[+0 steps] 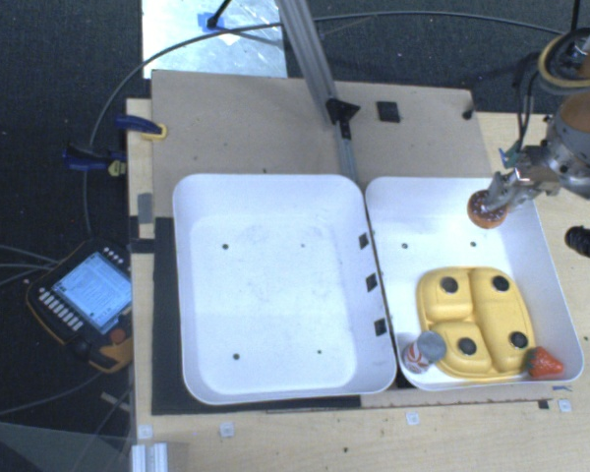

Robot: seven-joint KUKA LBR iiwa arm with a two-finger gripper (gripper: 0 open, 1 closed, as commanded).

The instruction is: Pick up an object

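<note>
Two shallow white bins [275, 190] sat on a bench, and over the right one's far edge the gripper [500, 197] clasped a small brown round object [487, 210], apparently lifted clear.

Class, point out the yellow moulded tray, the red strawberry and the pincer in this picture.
yellow moulded tray [475, 315]: camera view, bare middle of its top.
red strawberry [544, 364]: camera view, its red body.
pincer [499, 191]: camera view, between its fingertips.
</note>
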